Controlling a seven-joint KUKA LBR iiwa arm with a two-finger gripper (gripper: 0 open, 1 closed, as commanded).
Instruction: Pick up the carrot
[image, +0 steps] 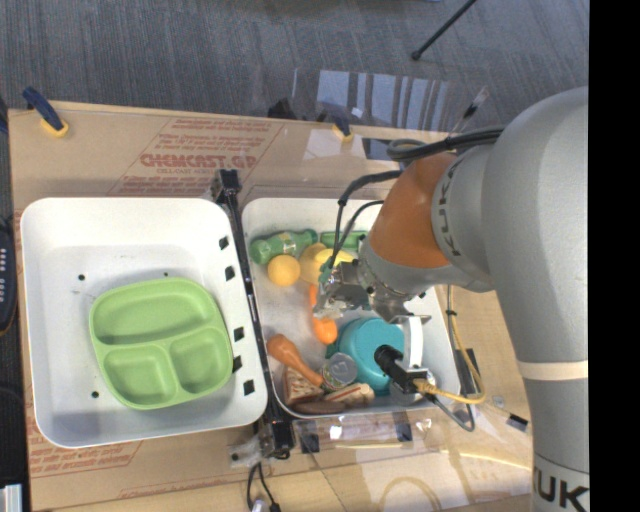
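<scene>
The carrot (323, 326) is an orange piece in the right bin (262, 225). Its thick end shows beside the teal bowl (360, 345), and a thin orange strip runs up from it under the gripper. My gripper (336, 291) hangs over the middle of this bin, directly above the carrot's upper part and very close to it. The wrist and the arm's orange band hide where the gripper meets the carrot, so whether it touches is unclear.
Around the gripper lie a yellow lemon (283, 270), a green bottle-like thing (276, 245), a yellow item (317, 260), an orange club-shaped thing (287, 352), a small metal can (340, 370) and brown items (318, 395). The left bin (50, 230) holds a green divided plate (160, 342).
</scene>
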